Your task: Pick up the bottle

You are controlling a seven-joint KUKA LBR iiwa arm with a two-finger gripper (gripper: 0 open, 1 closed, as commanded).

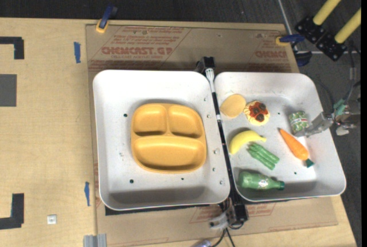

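Observation:
The bottle (261,181) is green with a pale label. It lies on its side near the front wall of the right bin (330,180), its neck pointing right. Just above it lie green beans (263,155) and a banana (243,140), close to the bottle but apart from it.
The right bin also holds a carrot (295,145), a small green can (298,121), a round bun (233,105) and a pizza-like piece (257,112). A yellow divided plate (168,136) sits in the left bin (109,125). A metal clamp (321,123) sits on the right bin's right rim.

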